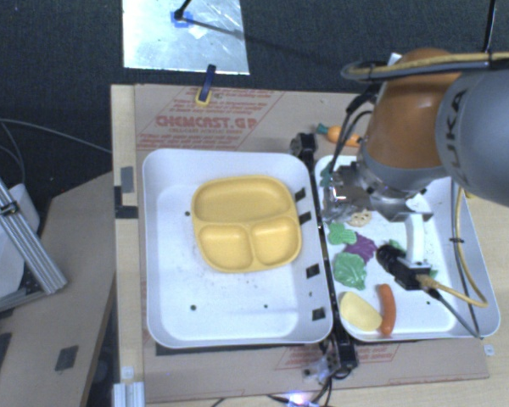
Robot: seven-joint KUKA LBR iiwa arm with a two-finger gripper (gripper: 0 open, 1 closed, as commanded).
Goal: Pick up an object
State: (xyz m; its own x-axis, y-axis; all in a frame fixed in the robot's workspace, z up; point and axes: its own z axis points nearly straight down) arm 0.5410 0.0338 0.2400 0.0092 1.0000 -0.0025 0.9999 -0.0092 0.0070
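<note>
The grey arm with its orange band reaches over the right bin [483,312] and covers its upper half. My gripper [339,193] hangs low at that bin's upper left, close to the wall between the bins. Just below it lie a small pale speckled piece [359,219], a green leafy piece [340,236] and a purple piece [363,247]. A second green leaf [349,270] lies lower, and a yellow toy food [360,310] and a red-orange sausage [387,309] sit near the front edge. Nothing can be seen held by the gripper.
The left bin [165,253] holds a yellow divided plate [244,223] at its middle. A small orange item [329,131] shows at the far edge of the right bin, beside the arm. Brown cardboard [212,117] lies behind the bins.
</note>
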